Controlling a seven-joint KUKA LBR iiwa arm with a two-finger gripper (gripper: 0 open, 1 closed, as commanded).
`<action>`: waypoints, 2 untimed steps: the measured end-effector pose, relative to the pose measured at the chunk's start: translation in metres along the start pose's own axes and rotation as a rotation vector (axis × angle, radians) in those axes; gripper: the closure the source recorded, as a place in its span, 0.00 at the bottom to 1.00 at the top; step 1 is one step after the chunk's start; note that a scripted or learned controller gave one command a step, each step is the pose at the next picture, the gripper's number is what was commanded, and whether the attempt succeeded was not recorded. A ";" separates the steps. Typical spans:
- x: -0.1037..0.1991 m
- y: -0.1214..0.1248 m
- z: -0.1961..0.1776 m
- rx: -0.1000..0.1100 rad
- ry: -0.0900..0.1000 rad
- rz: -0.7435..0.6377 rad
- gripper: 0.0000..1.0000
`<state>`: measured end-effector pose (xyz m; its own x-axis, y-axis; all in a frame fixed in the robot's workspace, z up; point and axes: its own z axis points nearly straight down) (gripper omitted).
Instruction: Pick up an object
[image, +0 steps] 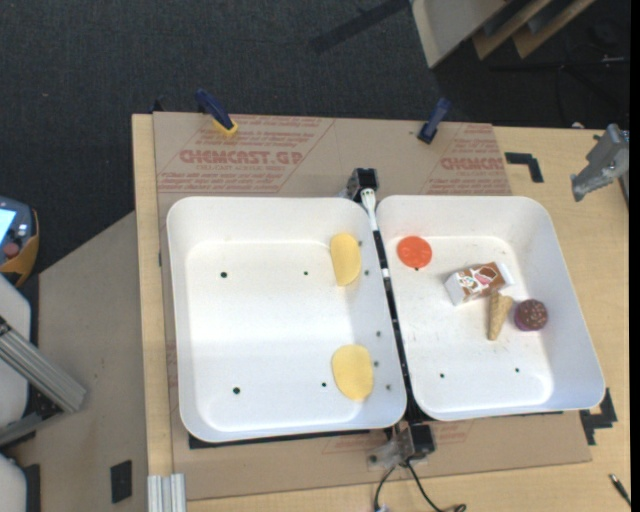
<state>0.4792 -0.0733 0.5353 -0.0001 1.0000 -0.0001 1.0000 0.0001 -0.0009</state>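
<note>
Nearest lay a flat yellow oval piece (352, 372), at six o'clock in the left white bin (190, 300). At two o'clock, the grey gripper (598, 168) hung outside the bins; I cannot tell its state. Nothing was picked; next it needed to reach in.

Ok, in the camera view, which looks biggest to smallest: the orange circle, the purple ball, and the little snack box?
1. Snack box, biggest.
2. Orange circle and purple ball look about alike, so I won't rank them.
</note>
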 end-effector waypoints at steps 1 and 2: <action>0.000 0.001 -0.011 -0.005 -0.002 -0.001 1.00; 0.000 0.001 -0.011 -0.003 -0.001 0.000 0.00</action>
<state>0.4799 -0.0733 0.5460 -0.0002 1.0000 -0.0013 1.0000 0.0002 0.0025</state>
